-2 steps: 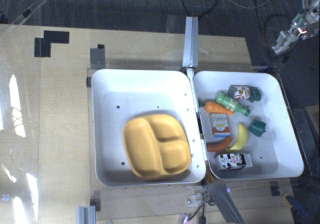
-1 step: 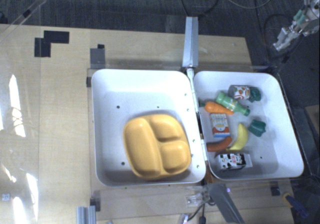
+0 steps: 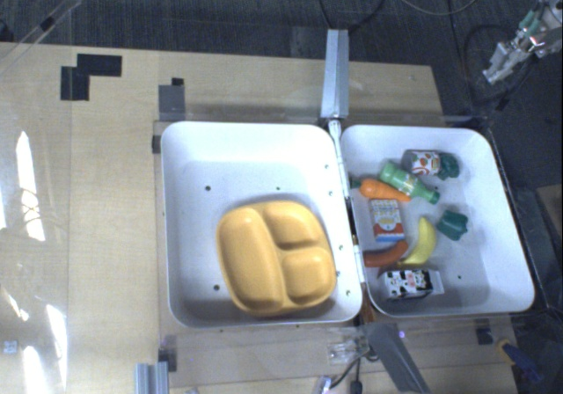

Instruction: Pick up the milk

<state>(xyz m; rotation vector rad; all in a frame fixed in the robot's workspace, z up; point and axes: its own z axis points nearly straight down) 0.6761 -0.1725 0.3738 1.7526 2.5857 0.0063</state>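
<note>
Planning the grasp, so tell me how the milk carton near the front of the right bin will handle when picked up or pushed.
The milk carton lies flat on its side, so it will probably slide rather than roll or tip. Its boxy shape suggests stiff, flat faces, likely good for a pinch. It looks small, probably light. The banana and the bin wall sit close, so a push may jam it.

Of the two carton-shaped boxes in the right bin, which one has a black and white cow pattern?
The milk carton, lying near the front wall of the right bin. The other carton, beside the banana, is orange and white.
</note>
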